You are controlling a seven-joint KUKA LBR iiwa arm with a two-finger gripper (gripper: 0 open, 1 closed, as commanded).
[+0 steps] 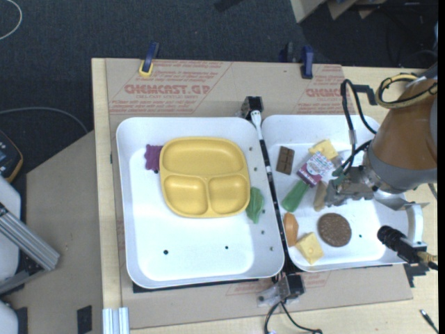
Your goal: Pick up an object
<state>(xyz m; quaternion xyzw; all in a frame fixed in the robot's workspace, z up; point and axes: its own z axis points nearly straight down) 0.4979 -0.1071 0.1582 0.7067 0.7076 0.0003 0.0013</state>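
White plastic forms the left bin (139,256), where a yellow divided plate (204,176) lies with a purple piece (152,157) at its 9 o'clock and a green piece (255,204) at its 4 o'clock. In the right bin (368,256), a brown block (285,159), green stick (294,195), wrapped packet (316,166) and brown disc (334,229) lie. The gripper (338,188) sits at the disc's 12 o'clock; whether it grasps anything, I cannot tell.

The brown board (208,82) under the bins carries red print reading "CHEMCAST G.P" toward 12 o'clock, above the left bin (139,207), with smaller lines around it too fine to read. Toward 1 o'clock the same red print starts again as "CHEMC", cut off by a cable.
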